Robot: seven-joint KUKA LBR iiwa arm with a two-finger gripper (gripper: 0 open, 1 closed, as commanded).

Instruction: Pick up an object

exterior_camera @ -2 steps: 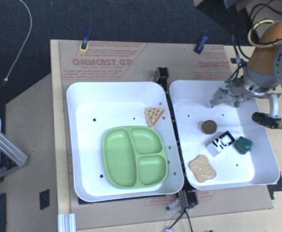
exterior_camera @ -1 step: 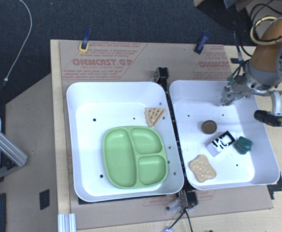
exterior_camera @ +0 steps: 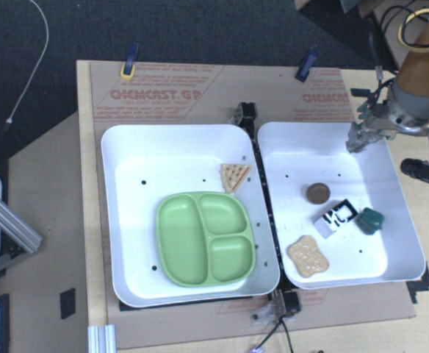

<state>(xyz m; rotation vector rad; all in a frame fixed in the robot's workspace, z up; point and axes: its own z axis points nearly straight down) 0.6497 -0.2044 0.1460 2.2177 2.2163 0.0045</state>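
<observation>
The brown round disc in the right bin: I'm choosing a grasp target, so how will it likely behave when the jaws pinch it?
The brown disc looks flat and low, so a top pinch may slip off its thin edge. It probably feels light and rigid. Lying flat, it should slide rather than roll if nudged, with bare right bin floor around it.

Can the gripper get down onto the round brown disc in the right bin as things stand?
Probably yes. The round brown disc lies flat on bare floor of the right bin, apart from the black-and-white block. The gripper sits over the bin's far corner, with nothing between them.
</observation>
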